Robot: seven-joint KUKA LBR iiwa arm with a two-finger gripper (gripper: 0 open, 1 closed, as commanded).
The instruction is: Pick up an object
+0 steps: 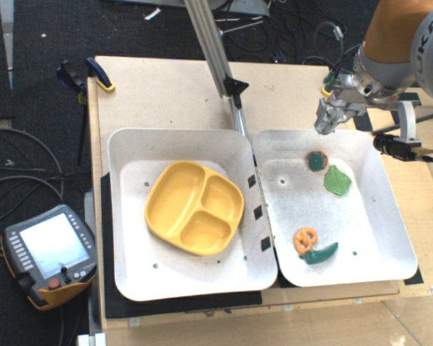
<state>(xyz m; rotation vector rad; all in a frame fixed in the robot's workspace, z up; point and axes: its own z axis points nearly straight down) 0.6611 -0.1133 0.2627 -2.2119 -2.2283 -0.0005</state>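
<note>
1. Approach step: gripper (327, 126) hovers above right bin (390, 215) far rim, nothing held; finger state indiscernible.
2. Nearest target: red-green toy (317, 161), just inside that rim.
3. Next: descend onto it.

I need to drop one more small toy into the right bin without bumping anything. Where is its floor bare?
In the right bin, bare floor runs along the left side beside the divider and across the middle, between the green leaf and the orange pretzel. It is crowded at top centre by the red-green ball and at bottom around the green pepper.
</note>
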